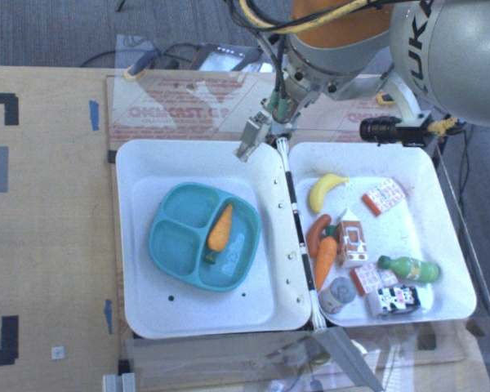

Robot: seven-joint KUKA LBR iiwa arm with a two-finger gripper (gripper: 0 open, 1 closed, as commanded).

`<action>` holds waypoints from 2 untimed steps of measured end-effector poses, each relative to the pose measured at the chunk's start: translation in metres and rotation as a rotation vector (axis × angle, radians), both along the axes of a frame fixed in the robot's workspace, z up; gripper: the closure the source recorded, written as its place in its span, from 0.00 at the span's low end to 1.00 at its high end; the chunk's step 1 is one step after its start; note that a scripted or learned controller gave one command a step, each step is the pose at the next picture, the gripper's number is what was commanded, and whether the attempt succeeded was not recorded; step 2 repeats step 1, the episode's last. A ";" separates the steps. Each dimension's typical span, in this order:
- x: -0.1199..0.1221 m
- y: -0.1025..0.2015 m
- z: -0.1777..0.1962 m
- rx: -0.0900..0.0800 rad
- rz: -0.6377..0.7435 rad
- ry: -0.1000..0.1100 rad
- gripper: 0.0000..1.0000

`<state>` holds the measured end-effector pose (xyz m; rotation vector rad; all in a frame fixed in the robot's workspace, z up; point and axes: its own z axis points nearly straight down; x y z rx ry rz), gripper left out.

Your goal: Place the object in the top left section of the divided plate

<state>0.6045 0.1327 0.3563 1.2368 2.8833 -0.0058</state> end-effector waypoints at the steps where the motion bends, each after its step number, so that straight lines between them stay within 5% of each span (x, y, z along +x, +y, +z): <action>1: 0.002 0.002 0.008 -0.002 0.003 -0.003 1.00; 2: 0.002 0.002 0.008 -0.002 0.003 -0.003 1.00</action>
